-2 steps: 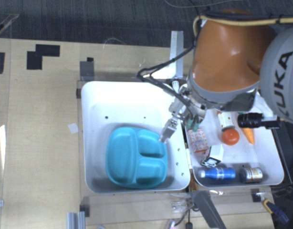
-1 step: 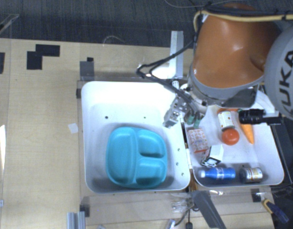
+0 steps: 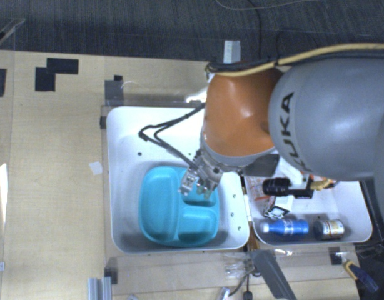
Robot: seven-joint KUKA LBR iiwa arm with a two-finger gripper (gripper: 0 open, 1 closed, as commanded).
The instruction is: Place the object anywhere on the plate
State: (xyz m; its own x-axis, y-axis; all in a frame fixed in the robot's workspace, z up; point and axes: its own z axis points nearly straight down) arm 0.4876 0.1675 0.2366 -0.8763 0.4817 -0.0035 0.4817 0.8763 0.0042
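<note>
The tool (image 3: 200, 183) hangs over the right part of the turquoise plastic divided plate (image 3: 167, 211) in the left white bin (image 3: 123, 167). Whether it is open, or holds anything, I cannot tell. Right of it, in the other bin (image 3: 361, 230), lie a blue bottle (image 3: 287, 227) and a small metal can (image 3: 329, 228).

A turquoise plate (image 3: 164, 210) with rounded corners and divided compartments is seen lying flat on the floor of the left white bin (image 3: 126, 167), toward its near side. Its raised rim is glossy, and a ridge is seen between a large left section and smaller right ones. Its upper right part is covered by the end effector (image 3: 198, 186). The object itself cannot be made out.
</note>
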